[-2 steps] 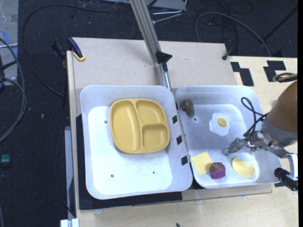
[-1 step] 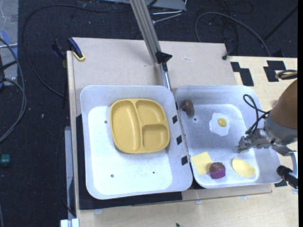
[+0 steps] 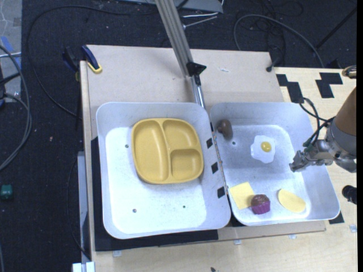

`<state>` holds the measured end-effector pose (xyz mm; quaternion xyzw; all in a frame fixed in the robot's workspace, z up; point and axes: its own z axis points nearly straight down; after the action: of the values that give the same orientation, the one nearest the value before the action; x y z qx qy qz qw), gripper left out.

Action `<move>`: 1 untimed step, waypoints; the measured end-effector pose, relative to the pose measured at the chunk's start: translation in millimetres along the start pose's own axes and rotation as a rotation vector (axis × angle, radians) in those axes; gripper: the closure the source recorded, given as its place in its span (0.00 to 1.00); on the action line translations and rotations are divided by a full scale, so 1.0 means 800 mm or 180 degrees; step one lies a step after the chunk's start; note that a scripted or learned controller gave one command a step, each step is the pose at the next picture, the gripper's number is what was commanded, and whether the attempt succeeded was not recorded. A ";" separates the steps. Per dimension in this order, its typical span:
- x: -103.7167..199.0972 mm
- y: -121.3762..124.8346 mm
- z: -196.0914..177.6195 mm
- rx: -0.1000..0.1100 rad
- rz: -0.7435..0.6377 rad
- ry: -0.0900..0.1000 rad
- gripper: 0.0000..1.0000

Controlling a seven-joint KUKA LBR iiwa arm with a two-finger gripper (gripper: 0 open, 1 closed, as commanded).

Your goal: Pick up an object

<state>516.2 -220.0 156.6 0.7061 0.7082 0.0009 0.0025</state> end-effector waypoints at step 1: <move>0.002 0.007 -0.054 0.0000 -0.0002 -0.0001 1.00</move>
<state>521.7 -218.1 199.9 0.7059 0.7083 0.0007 0.0026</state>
